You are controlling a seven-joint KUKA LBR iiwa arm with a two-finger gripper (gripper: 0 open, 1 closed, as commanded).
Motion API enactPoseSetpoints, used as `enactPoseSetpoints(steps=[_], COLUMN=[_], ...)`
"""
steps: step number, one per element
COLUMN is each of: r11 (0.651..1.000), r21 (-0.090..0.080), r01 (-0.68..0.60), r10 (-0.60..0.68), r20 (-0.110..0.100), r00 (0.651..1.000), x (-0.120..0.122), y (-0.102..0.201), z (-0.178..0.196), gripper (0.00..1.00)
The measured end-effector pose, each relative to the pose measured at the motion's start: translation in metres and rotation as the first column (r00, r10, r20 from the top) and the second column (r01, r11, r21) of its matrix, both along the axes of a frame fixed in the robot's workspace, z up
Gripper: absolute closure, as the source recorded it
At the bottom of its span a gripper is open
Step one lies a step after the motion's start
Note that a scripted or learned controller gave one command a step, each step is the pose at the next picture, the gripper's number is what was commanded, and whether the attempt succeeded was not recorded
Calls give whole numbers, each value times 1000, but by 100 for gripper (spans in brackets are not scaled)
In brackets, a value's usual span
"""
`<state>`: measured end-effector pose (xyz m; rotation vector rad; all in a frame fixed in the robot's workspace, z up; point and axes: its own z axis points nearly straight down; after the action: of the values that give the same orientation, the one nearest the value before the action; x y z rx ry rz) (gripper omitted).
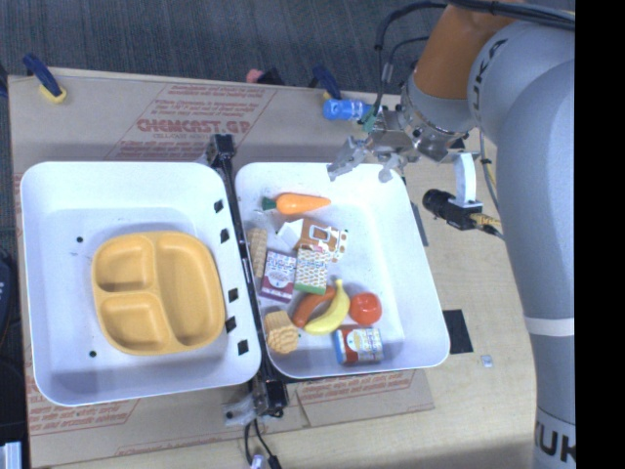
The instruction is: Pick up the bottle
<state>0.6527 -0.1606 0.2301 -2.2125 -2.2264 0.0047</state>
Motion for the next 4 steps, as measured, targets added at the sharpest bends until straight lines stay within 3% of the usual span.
enactPoseSetpoints(steps=[1, 2, 3, 4], r11=[1000, 991, 967, 959], r21=[0, 0, 3, 1], r01=[-6, -135, -256, -283], r10=[6, 135, 256, 283], r20=[-2, 1, 0, 3], r00=[1000, 991, 967, 959], x=[0, -97, -177, -176], y=[1, -47, -20, -2], z=[10, 27, -50, 17], gripper=[100, 100, 100, 100])
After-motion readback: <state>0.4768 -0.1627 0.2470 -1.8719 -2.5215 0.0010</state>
